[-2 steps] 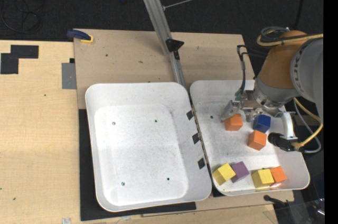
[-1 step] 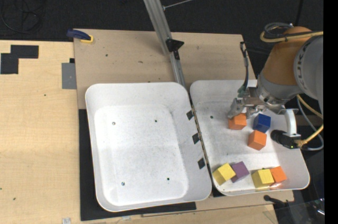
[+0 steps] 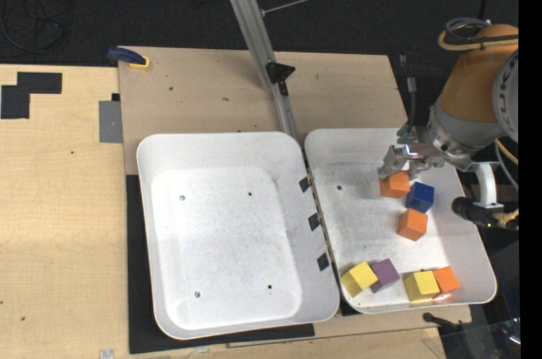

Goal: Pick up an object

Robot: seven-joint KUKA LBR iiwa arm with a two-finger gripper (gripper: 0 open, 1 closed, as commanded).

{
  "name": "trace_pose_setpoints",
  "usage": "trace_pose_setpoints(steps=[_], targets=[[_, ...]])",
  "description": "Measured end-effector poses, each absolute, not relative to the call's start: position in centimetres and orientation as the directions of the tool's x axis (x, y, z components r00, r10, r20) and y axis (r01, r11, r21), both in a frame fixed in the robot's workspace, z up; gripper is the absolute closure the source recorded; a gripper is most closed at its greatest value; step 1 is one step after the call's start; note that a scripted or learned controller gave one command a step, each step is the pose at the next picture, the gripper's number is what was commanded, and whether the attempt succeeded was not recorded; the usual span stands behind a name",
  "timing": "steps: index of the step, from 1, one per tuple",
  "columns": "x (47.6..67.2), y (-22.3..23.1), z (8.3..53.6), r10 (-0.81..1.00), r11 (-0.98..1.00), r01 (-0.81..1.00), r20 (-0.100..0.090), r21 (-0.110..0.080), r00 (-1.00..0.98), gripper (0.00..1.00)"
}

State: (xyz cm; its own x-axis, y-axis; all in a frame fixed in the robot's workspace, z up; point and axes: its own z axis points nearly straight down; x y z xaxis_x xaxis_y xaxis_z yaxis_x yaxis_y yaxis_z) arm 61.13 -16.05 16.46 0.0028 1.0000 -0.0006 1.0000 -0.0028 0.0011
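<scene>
The right bin (image 3: 356, 218) holds several small blocks. An orange block (image 3: 394, 185) lies in its upper part, with a blue block (image 3: 420, 196) touching it on the right and a second orange block (image 3: 412, 224) just below. My gripper (image 3: 399, 166) hangs directly over the first orange block, at its top edge. Whether it touches the block is unclear. Along the bin's front edge sit a yellow block (image 3: 360, 276), a purple block (image 3: 385, 272), another yellow block (image 3: 421, 285) and an orange block (image 3: 445, 279).
The left bin (image 3: 220, 239) lies beside the right one, joined by black clips (image 3: 312, 220). A slanted metal rail (image 3: 252, 31) rises behind the bins. A blue and yellow clamp (image 3: 127, 57) rests at the bench's far left corner.
</scene>
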Motion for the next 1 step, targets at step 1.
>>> trace_pose_setpoints(steps=[1], targets=[[60.69,-15.72,22.54,1.000,0.000,1.000,0.000,0.003,0.000,1.00]])
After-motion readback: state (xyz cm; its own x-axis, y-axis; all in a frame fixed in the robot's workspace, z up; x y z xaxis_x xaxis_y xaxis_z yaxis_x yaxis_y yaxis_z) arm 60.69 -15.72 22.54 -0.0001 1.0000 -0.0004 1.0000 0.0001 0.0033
